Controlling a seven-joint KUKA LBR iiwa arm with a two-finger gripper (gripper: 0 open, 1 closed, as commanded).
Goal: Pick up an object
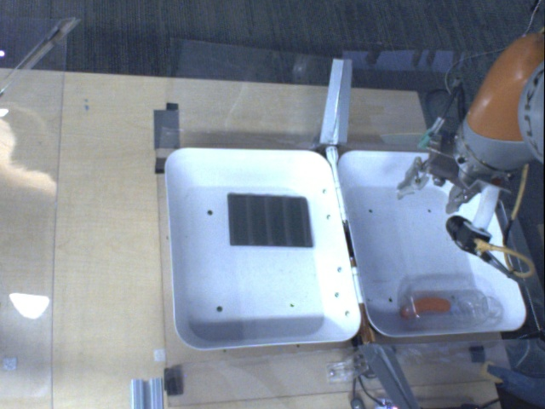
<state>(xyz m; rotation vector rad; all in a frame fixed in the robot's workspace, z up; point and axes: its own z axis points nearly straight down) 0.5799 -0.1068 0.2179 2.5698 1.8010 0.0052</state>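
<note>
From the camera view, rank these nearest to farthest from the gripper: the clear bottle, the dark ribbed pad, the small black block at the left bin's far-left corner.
From the gripper:
1. clear bottle, right bin's near edge.
2. dark ribbed pad, left bin's floor.
3. small black block, beyond left bin's far-left corner.

Two shallow white bins sit side by side on a light wooden table. The left bin has a dark ribbed rectangular pad on its floor, and a grey metal bar rises behind the seam where it meets the right bin.
</note>
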